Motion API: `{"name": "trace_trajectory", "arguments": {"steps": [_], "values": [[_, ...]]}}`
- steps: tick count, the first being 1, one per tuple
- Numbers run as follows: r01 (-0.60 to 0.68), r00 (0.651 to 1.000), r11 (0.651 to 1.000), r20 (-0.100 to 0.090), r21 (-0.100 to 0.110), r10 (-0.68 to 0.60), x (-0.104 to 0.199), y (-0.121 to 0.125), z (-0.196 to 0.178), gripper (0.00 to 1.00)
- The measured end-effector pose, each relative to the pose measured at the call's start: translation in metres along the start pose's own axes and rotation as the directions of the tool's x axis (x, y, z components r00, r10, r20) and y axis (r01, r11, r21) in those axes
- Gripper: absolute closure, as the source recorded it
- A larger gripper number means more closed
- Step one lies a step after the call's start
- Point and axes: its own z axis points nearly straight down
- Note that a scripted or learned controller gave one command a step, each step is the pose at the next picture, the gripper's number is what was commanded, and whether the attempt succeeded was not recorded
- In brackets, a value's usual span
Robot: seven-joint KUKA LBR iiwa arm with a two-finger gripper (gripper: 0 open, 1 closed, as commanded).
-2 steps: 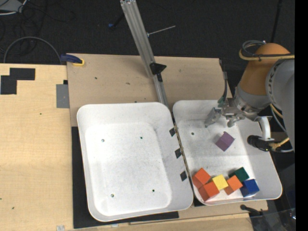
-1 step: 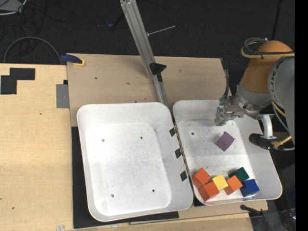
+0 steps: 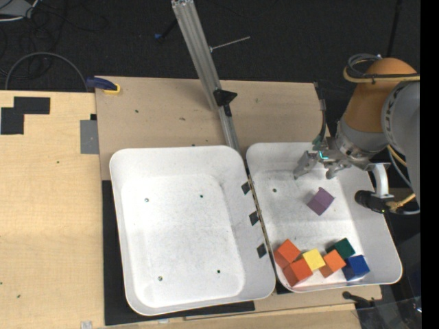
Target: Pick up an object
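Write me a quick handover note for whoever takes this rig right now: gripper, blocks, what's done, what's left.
Gripper: fingers spread open, holding nothing, over the far end of the right bin.
Purple block: alone mid-bin, nearest the gripper.
Near end of the bin, clustered: two orange blocks, yellow block, a smaller orange block, green block, blue block.
Done: no pick yet.
Left: grasp and lift one block.

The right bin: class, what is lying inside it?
Inside the right bin: a purple block alone, and a corner cluster of two orange, one yellow, green and blue. Anything beneath the cluster is covered.
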Motion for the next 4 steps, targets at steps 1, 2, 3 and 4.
{"name": "trace_trajectory", "arguments": {"steps": [1, 2, 3, 4], "values": [[0.0, 1.0, 1.0, 0.002, -0.003, 0.0, -0.001, 0.0, -0.01, 1.0], [0.001, 1.0, 1.0, 0.002, -0.003, -0.001, -0.001, 0.0, -0.01, 0.0], [0.0, 1.0, 1.0, 0.003, -0.006, 0.0, -0.002, 0.001, -0.02, 1.0], [0.0, 1.0, 1.0, 0.003, -0.005, 0.0, -0.002, 0.0, -0.02, 0.0]]}}
